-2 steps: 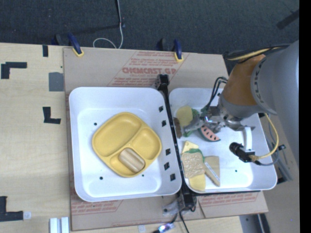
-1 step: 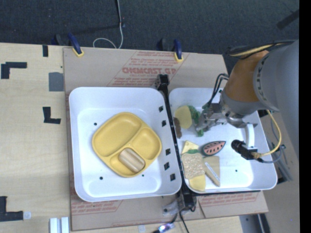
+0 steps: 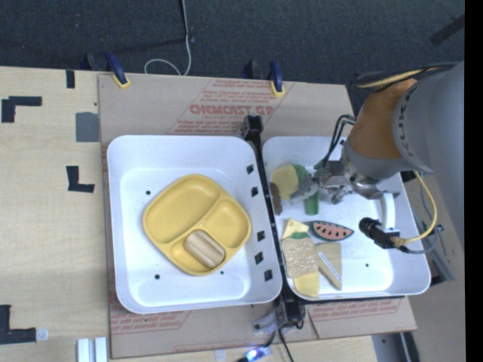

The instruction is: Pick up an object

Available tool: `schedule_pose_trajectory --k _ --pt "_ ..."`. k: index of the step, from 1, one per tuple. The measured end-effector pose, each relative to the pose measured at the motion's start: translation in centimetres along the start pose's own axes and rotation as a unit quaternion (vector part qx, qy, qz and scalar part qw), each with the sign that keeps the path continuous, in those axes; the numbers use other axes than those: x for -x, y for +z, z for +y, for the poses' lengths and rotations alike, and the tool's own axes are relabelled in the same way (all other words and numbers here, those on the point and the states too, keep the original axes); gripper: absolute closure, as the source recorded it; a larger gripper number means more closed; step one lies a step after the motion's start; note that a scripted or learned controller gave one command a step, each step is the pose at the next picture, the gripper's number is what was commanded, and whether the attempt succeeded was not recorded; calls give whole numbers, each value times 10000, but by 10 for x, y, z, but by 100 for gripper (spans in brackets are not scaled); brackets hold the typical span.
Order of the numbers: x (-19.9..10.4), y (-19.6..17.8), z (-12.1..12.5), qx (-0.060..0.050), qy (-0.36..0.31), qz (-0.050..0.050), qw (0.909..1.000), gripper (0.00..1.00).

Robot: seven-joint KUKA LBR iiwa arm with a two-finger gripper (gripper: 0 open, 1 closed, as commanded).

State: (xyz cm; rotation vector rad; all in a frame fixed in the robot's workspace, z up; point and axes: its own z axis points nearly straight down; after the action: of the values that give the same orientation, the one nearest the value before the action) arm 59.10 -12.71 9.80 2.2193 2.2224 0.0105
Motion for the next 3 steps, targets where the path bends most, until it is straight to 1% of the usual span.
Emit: schedule_pose_trajectory --k 1,2,3 --pt "-1 -9 0 -6 -3 3 10000 100" --pt "-1 -9 0 -6 -4 4 10000 0" --pt "-21 13 62 -18 -3 -18 10000 0"
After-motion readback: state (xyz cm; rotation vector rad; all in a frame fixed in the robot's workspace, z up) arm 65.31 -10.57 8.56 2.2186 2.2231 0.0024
